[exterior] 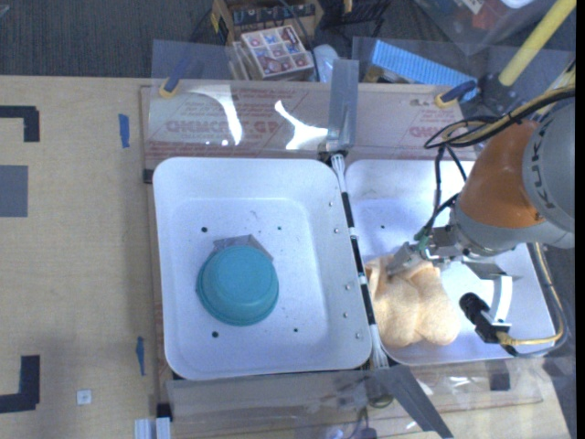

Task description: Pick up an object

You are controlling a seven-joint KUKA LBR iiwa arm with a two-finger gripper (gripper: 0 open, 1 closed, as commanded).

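Observation:
A pale tan, lumpy soft object (pixel 416 309) lies at the near left of the right bin (pixel 384 195). My gripper (pixel 399 261) reaches in from the right and sits low at that object's upper left edge, touching or just above it. A teal bowl (pixel 239 284) rests upside down in the left bin (pixel 183 190), on a small grey patch (pixel 239 242).
A raised divider (pixel 352 245) separates the two bins. Clear panels and a cardboard strip stand along the far side of the bins. Wooden benchtop stretches to the left. Boxes and clutter sit beyond the far edge.

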